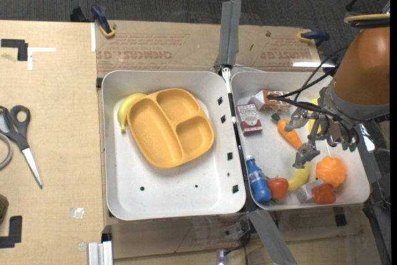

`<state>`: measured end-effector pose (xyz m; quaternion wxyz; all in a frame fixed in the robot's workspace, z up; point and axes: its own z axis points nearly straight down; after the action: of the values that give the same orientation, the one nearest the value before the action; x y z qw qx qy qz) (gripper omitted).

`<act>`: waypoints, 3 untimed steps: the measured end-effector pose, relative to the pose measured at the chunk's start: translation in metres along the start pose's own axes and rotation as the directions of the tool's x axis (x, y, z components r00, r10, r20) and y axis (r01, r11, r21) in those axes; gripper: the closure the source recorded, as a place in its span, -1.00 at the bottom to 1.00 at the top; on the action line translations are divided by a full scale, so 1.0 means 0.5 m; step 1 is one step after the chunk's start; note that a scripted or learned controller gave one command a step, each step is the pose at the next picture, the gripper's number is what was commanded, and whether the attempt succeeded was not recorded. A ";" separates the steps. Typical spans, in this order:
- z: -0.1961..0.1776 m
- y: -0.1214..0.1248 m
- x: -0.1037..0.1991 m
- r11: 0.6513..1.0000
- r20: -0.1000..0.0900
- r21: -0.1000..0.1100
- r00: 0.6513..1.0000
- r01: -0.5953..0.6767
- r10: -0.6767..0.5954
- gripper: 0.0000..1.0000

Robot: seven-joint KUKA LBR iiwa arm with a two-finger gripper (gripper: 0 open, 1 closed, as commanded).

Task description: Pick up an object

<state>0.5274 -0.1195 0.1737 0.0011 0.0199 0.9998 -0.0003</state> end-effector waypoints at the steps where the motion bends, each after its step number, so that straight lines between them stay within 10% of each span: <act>1: 0.163 -0.019 -0.078 0.994 0.001 0.000 0.994 -0.109 0.109 -1.00; 2: 0.161 -0.001 -0.185 0.939 -0.002 0.001 0.939 -0.343 0.343 -1.00; 3: 0.162 -0.022 -0.108 0.967 0.001 0.000 0.967 -0.255 0.255 -1.00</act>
<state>0.5811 -0.1325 0.0929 0.0014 0.1484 0.9889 -0.0003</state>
